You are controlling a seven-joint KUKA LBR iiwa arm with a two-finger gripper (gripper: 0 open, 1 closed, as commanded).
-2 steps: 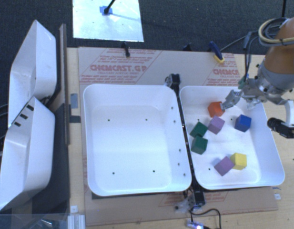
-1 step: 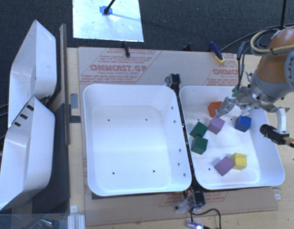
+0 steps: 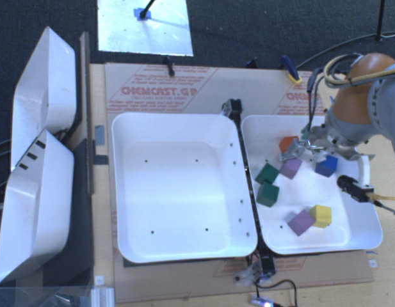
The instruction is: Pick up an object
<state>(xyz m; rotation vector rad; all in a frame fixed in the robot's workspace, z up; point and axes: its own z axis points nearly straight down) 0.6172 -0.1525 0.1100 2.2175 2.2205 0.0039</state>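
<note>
The right bin point(image 3: 360, 235) holds several blocks. An orange block point(image 3: 287, 144) lies near its far left, a purple block point(image 3: 290, 167) just below it, and a blue block point(image 3: 326, 165) to the right. Two green blocks point(image 3: 268, 173) point(image 3: 267, 194) sit near the bin's left wall. A second purple block point(image 3: 301, 222) and a yellow block point(image 3: 321, 215) lie toward the front. My gripper point(image 3: 302, 147) hangs low over the bin, between the orange block and the upper purple block. Nothing shows between its tips.
The left bin point(image 3: 130, 235) stands beside the right one, with a black clamp point(image 3: 233, 107) at the top of the divide. Two spare white bins point(image 3: 37, 171) lean at the far left. A metal sheet point(image 3: 146, 18) lies beyond the bench.
</note>
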